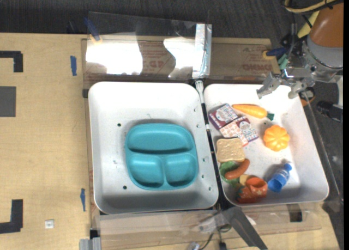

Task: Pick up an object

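One fixed camera looks down on my bench at a slant from above, far enough back to take in both white bins, left (103, 134) and right (311, 151); my arm (327, 31) enters from its right.

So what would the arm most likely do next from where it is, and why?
Probably drop down and slightly left toward the orange toy carrot. The gripper hangs at the far right corner of the right white bin, nothing visible in it, and the carrot lies nearest, with bare floor around most of it. The small orange pumpkin sits farther away.
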`<action>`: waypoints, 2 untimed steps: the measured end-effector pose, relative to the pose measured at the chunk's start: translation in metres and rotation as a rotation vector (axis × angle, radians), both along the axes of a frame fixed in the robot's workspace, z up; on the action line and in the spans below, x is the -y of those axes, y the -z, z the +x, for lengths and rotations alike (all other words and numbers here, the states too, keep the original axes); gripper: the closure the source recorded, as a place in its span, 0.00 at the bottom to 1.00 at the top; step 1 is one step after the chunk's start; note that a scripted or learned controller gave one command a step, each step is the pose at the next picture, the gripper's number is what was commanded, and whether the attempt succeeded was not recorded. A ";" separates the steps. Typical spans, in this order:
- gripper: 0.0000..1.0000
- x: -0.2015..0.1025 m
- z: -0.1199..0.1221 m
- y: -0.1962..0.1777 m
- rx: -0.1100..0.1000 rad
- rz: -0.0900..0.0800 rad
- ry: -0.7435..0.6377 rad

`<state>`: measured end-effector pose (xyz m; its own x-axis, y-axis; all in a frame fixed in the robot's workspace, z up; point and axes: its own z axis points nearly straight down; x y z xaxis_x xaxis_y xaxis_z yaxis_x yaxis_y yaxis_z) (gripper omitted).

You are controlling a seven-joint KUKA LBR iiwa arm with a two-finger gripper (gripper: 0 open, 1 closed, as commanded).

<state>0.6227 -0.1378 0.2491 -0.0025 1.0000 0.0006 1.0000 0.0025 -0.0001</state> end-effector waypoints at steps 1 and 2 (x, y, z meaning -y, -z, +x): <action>0.00 0.044 -0.046 0.123 -0.008 0.000 0.009; 0.00 0.068 -0.018 0.154 0.005 0.005 -0.040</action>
<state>0.6048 -0.2053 0.0948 -0.0424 0.9991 0.0056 0.9991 0.0423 0.0055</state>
